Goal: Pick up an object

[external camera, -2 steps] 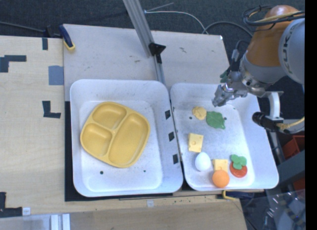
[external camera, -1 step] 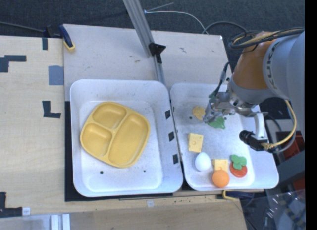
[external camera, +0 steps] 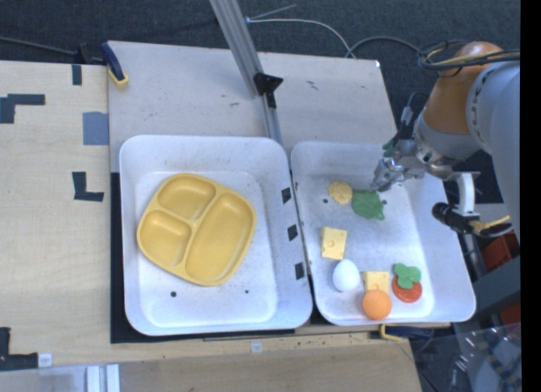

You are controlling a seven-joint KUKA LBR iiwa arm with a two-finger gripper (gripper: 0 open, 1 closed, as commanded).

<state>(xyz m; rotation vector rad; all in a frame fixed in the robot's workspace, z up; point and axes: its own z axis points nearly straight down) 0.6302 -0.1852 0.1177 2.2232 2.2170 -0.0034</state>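
Note:
The right bin (external camera: 439, 238) holds a green leafy piece (external camera: 368, 205), a small round yellow piece (external camera: 340, 193), a yellow cheese block (external camera: 334, 243), a white egg (external camera: 345, 276), a second yellow block (external camera: 377, 280), an orange ball (external camera: 376, 304) and a red tomato with a green top (external camera: 407, 284). My gripper (external camera: 385, 179) reaches down into the bin's back part, its tip just above and right of the green leafy piece.
A yellow divided plate (external camera: 196, 227) lies in the left bin (external camera: 144, 162). A slanted metal pole (external camera: 237, 27) rises behind the bins. Cables (external camera: 372, 44) run along the bench's back right.

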